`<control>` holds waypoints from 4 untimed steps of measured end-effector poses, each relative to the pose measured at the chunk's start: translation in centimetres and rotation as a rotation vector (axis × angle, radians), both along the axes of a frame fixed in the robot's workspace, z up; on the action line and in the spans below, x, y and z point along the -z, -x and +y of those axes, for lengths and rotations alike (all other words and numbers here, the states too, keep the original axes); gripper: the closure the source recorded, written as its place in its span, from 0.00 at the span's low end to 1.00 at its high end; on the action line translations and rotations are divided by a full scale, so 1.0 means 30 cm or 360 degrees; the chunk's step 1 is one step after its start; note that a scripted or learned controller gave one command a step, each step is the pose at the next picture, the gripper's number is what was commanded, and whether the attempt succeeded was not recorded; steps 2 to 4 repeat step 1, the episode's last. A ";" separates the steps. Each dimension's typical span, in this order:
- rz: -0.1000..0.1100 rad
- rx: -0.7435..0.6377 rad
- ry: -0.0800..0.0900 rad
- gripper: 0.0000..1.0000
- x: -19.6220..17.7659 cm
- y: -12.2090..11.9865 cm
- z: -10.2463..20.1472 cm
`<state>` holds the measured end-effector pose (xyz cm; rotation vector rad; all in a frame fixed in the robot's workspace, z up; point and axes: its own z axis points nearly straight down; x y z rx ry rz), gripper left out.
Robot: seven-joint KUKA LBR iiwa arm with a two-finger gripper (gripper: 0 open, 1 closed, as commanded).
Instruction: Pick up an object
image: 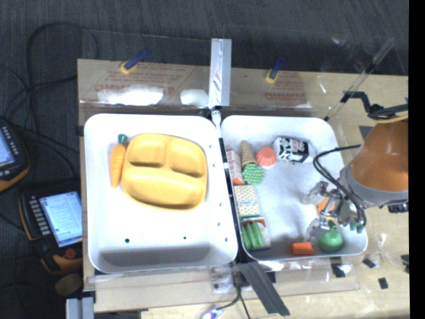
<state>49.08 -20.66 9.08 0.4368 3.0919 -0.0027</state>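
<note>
My gripper hangs low over the right bin, near its right front corner. A green round toy lies just below it, close to or touching it. A small orange piece rests to the left of the green toy by the bin's front wall. A bit of orange shows at the gripper itself; I cannot tell what it belongs to. Further left lie a pink cupcake, a black-and-white toy, a cone and a green dotted round.
Boxes and green stalks line the right bin's left wall. The left bin holds a yellow divided tray and a carrot. The orange-banded arm stands over the right bin's right edge.
</note>
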 end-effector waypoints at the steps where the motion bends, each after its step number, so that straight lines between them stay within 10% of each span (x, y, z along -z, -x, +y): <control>1: -0.0002 -0.0083 0.0005 0.00 -0.001 -0.002 0.001; 4: -0.0002 -0.0083 0.0005 0.00 -0.001 -0.002 0.001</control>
